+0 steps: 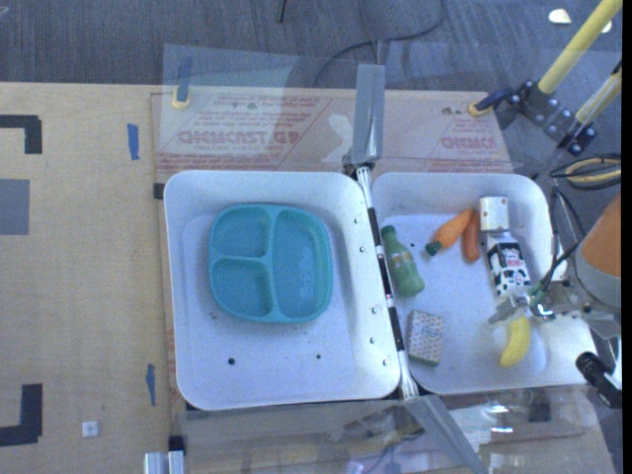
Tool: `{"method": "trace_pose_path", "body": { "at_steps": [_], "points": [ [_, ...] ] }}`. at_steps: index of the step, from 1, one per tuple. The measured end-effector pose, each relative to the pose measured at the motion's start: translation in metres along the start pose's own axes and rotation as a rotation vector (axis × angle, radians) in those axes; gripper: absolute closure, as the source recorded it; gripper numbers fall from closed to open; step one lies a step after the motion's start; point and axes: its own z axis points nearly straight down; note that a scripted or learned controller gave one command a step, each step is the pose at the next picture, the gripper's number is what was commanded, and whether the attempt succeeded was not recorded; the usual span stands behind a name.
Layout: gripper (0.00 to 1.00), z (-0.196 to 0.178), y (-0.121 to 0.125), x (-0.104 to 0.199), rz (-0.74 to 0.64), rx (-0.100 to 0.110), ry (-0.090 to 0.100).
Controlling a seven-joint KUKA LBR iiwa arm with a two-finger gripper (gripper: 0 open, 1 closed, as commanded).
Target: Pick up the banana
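Tan bench (pixel 79 265) with two white bins side by side, grey floor and loose cables on the far side. The arm (pixel 604 250) comes in from the right and is cut off at the frame edge, with just the orange band and a bit of grey in view.

The gripper (pixel 512 312) is down in the right bin (pixel 454 368). It's small and cluttered at this angle, so I can't tell if the claw is released or clenched. Nothing is visibly grasped.

The banana (pixel 514 344) lies on the bin floor just on the near side of the gripper. Touching or a hair apart, can't say.

Right bin also has:
- green bottle (pixel 400 262) lying by the left wall
- carrot (pixel 452 231) in the far half, with a second orange piece (pixel 472 237) right beside it that's too blurry to identify
- small speckled block (pixel 426 336) near-left

The left bin (pixel 197 368) holds a teal three-part plate (pixel 296 265) with nothing on it.

The banana is close to the right bin's near-right corner, so it's tight on that side. There's bare floor between the banana and the speckled block. The left bin has bare floor on the near side of the plate.
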Motion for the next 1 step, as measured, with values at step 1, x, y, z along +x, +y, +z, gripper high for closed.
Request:
{"method": "trace_pose_path", "body": {
  "at_steps": [1],
  "points": [
    [1.0,-0.0103,-0.0008,-0.0052,0.008,-0.003,-0.008]
  ]
}}
